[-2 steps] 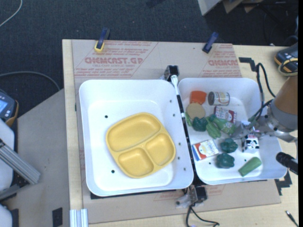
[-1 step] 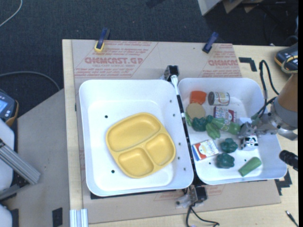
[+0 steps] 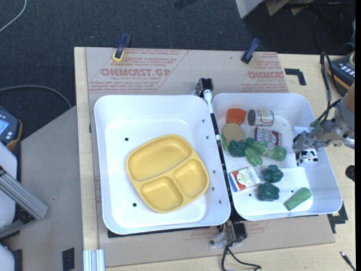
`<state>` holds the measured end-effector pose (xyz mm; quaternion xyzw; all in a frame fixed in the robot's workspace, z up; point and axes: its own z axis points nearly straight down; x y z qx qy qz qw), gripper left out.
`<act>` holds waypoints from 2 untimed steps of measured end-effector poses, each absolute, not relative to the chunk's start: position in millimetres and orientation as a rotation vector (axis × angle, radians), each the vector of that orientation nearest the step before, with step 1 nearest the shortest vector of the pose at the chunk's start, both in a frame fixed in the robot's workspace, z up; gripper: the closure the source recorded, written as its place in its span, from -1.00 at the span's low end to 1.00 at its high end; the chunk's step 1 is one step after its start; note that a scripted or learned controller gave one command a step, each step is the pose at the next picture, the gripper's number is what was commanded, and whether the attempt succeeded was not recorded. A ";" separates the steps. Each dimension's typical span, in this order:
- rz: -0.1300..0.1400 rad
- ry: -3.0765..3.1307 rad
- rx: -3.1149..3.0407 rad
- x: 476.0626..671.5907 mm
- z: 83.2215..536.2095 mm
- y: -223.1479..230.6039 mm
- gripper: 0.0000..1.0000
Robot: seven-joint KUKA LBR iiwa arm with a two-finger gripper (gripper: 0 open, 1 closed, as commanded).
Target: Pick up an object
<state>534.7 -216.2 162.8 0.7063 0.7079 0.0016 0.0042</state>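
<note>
Objects heaped in right bin (image 3: 327, 176), none chosen yet: small can (image 3: 260, 117), orange piece (image 3: 236, 116), green toys (image 3: 251, 149), green block (image 3: 297, 199), all left of end effector (image 3: 308, 150). End effector over bin's right edge; open or closed, cannot tell. Nothing lifted, by the look of it; pick remains. Yellow tray (image 3: 167, 172) farther left, in other bin.

The right bin (image 3: 324, 174) holds a loose cluster: an orange piece (image 3: 236, 116) beside a small can (image 3: 260, 117) on its side, a tan round disc (image 3: 232, 132), a red-and-white packet (image 3: 265, 136), green toy vegetables (image 3: 255, 150) in the middle, a small carton (image 3: 245, 178), and a green cylinder (image 3: 297, 199) near the front rim
</note>
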 end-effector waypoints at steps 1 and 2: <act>0.005 2.217 2.212 537.2 227.3 -218.0 1.00; 0.001 2.221 2.217 537.8 224.8 -218.0 1.00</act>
